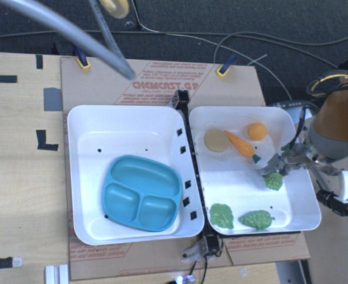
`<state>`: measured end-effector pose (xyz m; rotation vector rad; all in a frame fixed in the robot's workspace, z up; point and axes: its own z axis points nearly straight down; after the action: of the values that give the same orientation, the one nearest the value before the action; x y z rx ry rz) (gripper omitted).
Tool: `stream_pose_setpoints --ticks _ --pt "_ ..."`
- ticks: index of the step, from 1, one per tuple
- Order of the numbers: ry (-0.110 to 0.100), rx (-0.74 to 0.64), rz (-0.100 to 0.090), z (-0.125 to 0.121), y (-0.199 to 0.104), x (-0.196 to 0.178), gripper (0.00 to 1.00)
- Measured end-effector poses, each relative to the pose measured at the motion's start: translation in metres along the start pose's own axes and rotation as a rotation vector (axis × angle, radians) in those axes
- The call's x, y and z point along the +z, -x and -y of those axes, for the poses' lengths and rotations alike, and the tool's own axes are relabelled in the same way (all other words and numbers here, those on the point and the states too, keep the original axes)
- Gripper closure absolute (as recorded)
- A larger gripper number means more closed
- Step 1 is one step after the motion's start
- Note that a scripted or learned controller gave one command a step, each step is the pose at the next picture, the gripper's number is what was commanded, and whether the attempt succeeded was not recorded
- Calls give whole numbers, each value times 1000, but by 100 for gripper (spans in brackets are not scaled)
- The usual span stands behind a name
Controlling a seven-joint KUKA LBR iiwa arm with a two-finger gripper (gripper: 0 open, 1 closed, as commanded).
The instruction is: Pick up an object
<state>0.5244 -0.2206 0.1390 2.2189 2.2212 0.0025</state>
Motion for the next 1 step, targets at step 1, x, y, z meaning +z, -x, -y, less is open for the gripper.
stream_pose_setpoints --ticks 1 --pt "3 -1 2 -4 2 -63 100"
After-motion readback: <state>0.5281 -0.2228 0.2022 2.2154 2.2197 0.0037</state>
